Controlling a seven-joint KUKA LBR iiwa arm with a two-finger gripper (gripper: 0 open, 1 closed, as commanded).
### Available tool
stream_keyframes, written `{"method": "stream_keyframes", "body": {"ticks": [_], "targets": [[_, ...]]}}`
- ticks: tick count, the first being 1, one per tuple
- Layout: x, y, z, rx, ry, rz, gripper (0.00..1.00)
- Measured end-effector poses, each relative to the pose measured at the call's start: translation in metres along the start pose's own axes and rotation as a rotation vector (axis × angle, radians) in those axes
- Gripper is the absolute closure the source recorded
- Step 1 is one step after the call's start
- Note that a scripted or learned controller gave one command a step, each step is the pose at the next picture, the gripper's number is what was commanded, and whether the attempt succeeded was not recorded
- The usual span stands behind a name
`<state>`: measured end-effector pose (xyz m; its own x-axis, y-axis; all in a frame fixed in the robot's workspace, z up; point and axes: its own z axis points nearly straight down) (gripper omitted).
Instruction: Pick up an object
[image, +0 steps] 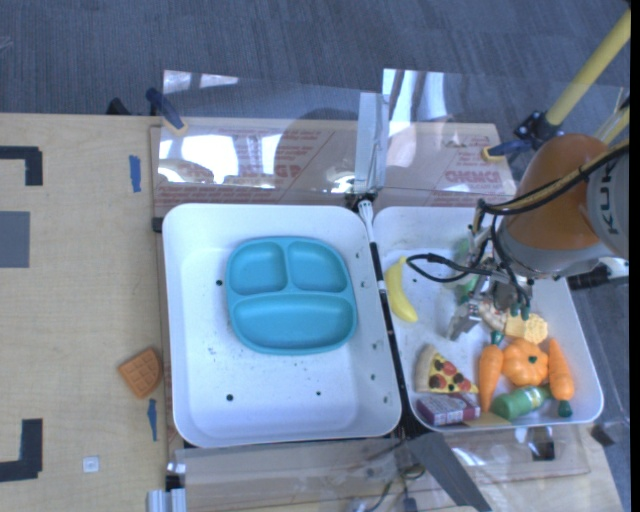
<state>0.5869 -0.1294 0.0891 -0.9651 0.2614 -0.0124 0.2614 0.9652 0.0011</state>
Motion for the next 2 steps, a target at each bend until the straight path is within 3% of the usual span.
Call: {"method": "stream_keyframes", "body": {"ticks": [1, 2], "targets": [[-0.0038, 0.0013, -0.0133, 0.0, -0.013, -0.002, 1.0], [-0.0033, 0.0016, -0.0123, 0.0, -0.011, -0.002, 0.0]]}}
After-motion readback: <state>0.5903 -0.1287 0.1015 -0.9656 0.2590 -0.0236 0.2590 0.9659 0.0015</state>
